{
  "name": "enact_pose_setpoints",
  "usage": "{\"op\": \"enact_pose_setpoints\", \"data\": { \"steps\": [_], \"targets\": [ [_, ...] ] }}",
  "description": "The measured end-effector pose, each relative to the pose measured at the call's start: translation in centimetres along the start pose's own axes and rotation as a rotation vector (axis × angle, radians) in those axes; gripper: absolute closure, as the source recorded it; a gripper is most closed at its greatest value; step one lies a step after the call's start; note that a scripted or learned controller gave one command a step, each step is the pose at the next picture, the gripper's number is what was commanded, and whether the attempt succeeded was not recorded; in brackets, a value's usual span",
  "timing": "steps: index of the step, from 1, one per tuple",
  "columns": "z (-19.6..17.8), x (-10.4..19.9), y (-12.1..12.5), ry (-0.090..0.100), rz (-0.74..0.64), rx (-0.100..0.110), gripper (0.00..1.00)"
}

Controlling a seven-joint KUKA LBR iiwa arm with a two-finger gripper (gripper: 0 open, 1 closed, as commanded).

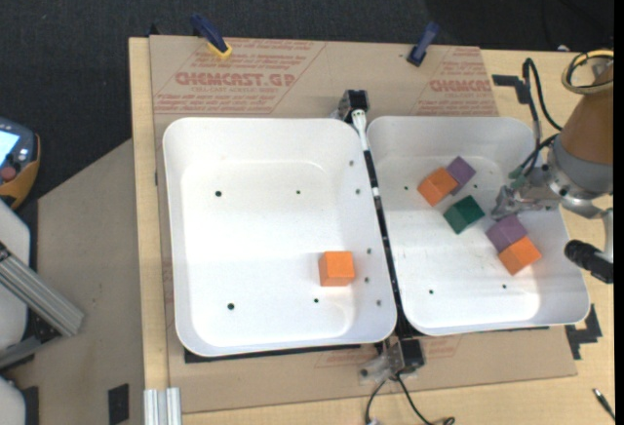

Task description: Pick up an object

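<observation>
My gripper (511, 201) hangs over the right side of the right bin (458, 316), coming in from the right edge. Directly in front of it lies a purple block (506, 233), with an orange block (520, 256) touching that block's near side. A green block (464, 213) sits just to the gripper's left. Further back, an orange block (438, 186) and a second purple block (459, 171) lie side by side. Whether the gripper touches anything cannot be made out.
The left bin (195, 218) holds a single orange block (336, 268) near its front right. A black divider (375, 209) runs between the two bins. Cables (531, 87) trail at the back right of the bench, and two blue clamps (212, 36) grip its far edge.
</observation>
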State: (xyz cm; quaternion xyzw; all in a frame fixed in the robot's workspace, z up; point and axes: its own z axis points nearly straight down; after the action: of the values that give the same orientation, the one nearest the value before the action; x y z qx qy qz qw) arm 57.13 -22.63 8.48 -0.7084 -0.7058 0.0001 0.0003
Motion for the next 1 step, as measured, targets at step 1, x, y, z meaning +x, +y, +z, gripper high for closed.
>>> {"op": "enact_pose_setpoints", "data": {
  "steps": [1],
  "targets": [
    [-0.26, 0.13, -8.43, -0.003, 0.001, -0.01, 1.0]
  ]
}}
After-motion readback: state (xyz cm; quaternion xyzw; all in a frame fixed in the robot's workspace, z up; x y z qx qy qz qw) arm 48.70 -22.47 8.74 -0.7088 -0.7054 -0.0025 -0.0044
